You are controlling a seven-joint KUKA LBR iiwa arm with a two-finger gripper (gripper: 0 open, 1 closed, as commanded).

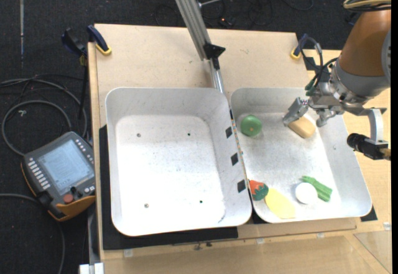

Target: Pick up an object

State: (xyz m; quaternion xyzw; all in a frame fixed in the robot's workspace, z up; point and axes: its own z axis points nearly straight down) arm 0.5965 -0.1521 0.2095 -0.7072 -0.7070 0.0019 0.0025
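Observation:
My gripper [308,116] hangs over the back of the right bin [280,158], its two fingers spread apart and open. A tan block [303,128] lies on the bin floor just below and between the fingertips; I cannot tell whether they touch it. A green ball [250,125] rests to the block's left, near the divider between the bins. Along the bin's front edge lie a red and green piece [258,190], a flat yellow piece [280,205], a white round piece [305,193] and a green leafy piece [321,187].
The left bin [163,167] sits beside the right one. A slanted metal pole [189,9] crosses from the back down to the bins' shared edge. Clamps sit at the bench's back corners, and a teach pendant [59,170] lies on the floor at left.

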